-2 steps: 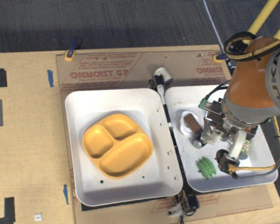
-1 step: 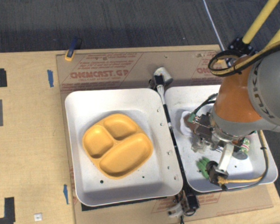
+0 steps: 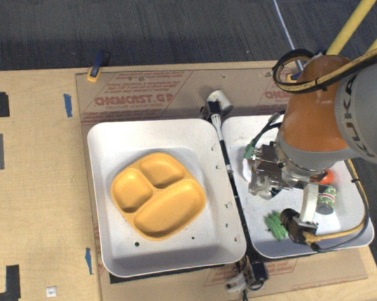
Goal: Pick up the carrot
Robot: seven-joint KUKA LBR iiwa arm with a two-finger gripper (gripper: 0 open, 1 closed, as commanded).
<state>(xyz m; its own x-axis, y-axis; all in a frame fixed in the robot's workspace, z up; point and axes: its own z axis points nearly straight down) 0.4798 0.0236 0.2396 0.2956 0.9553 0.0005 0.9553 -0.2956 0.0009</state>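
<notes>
Grey arm [image 3: 368, 113] with a broad orange band [image 3: 313, 107], black cables looping over metal wrist hardware.

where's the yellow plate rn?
The yellow divided plate lies in the left bin, about centred, across the divider from the right bin where the arm is working.
</notes>
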